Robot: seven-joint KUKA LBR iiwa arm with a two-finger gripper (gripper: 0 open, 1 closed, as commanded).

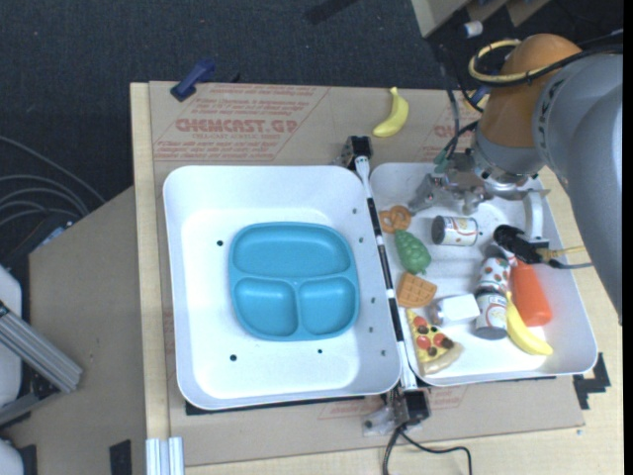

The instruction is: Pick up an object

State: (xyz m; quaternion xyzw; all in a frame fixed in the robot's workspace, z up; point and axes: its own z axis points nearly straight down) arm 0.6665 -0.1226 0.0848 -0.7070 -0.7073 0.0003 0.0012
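Gripper sits low at the far end of the right bin, jaws apart, nothing between them. Nearest candidate is the small can, lying on its side just nearward (long axis runs across the view).

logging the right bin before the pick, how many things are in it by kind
cans: 2
banana: 1
waffle: 1
pizza slice: 1
green vegetable: 1
orange piece: 1
brown cookie: 1
white block: 1
total in the right bin: 9
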